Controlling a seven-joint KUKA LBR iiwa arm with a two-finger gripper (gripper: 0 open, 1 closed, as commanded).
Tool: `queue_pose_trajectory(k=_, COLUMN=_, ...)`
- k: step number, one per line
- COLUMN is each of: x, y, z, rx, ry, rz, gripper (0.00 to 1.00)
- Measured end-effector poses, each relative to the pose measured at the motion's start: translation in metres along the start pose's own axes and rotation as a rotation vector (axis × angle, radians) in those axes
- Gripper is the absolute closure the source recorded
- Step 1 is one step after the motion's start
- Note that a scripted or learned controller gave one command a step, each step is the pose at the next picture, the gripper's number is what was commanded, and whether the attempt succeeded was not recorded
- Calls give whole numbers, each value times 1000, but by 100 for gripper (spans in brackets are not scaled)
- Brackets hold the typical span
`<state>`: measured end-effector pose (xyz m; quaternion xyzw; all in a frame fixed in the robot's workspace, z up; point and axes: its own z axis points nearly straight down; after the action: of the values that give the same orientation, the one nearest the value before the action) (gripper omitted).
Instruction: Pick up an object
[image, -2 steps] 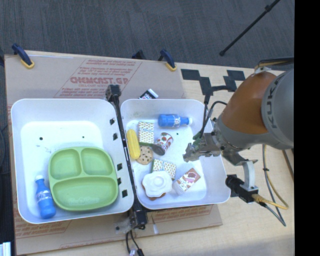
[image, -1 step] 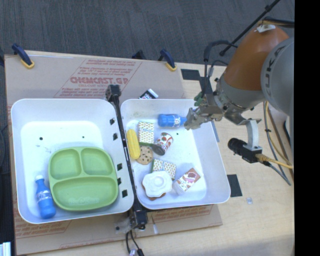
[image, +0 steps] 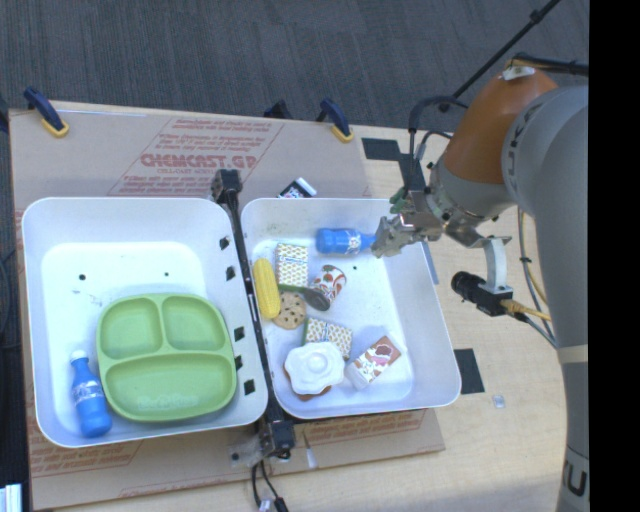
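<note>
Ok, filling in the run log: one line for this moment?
end effector: over right bin | nearest: blue can | grasp: not seen

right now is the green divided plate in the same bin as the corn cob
No, the green divided plate lies in the left bin, while the corn cob lies along the left edge of the right bin.

A brown cardboard sheet (image: 215, 150) with red print lies under two white bins, held at its far edge by blue-and-yellow clamps (image: 46, 110). The left bin (image: 50, 240) and right bin (image: 435, 330) sit side by side, joined by black clips (image: 226, 185). Grey carpet (image: 250, 50) lies beyond the bench.
</note>
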<state>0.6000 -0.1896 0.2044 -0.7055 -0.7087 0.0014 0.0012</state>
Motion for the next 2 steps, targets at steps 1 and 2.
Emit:
queue_pose_trajectory(k=1, x=88, y=9, z=9, rx=0, ry=2, rz=-4, gripper=100)
queue_pose_trajectory(k=2, x=87, y=9, z=-1, rx=2, ry=1, rz=-7, gripper=100)
